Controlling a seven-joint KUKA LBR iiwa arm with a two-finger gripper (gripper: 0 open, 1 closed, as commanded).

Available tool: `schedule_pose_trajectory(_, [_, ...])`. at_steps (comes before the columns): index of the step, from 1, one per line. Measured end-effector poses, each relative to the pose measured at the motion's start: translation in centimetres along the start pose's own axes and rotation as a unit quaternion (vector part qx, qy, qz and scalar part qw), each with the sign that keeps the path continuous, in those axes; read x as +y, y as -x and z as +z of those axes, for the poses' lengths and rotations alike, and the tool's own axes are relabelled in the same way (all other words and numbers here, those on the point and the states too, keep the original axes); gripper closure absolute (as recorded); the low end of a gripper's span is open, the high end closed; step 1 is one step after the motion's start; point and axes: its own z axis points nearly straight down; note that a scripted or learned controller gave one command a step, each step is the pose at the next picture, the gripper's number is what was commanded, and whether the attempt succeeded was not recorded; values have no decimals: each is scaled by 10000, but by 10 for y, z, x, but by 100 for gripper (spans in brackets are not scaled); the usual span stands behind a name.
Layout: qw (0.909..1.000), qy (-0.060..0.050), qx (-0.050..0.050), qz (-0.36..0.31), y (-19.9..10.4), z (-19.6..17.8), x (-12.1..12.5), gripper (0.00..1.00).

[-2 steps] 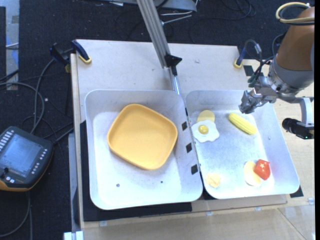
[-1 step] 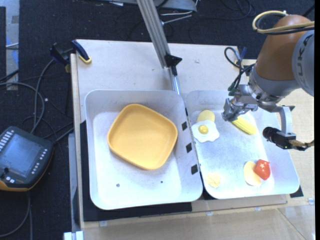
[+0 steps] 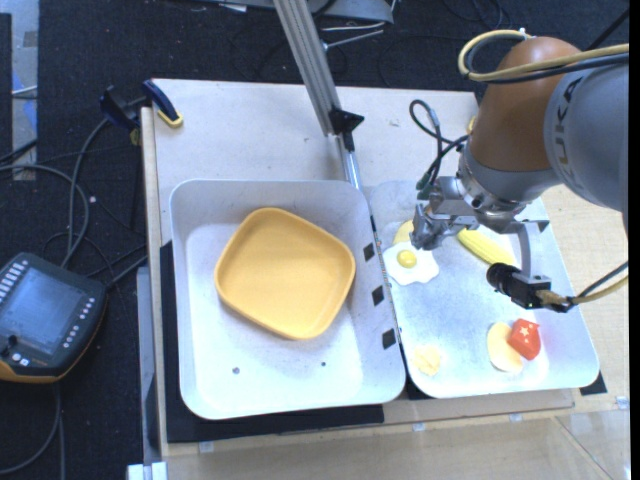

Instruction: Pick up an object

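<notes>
Two white bins sit side by side on a wooden bench. One bin (image 3: 190, 298) has a yellow plate (image 3: 286, 272) in it. The other bin (image 3: 570, 358) has a toy fried egg (image 3: 411, 263), a banana (image 3: 487, 247) and a red tomato (image 3: 524, 339). The gripper (image 3: 428, 230) hangs just above the egg (I cannot tell how it is set). A good grab goes straight down over the egg, then lifts slowly so it does not slip.
</notes>
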Motion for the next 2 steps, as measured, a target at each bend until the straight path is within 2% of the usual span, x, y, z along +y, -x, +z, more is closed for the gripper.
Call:
schedule_pose_trajectory(1, [10000,2,-2,4,-48,5,-24,100])
schedule_pose_trajectory(2, [10000,4,-1,2,-99,6,-32,100])
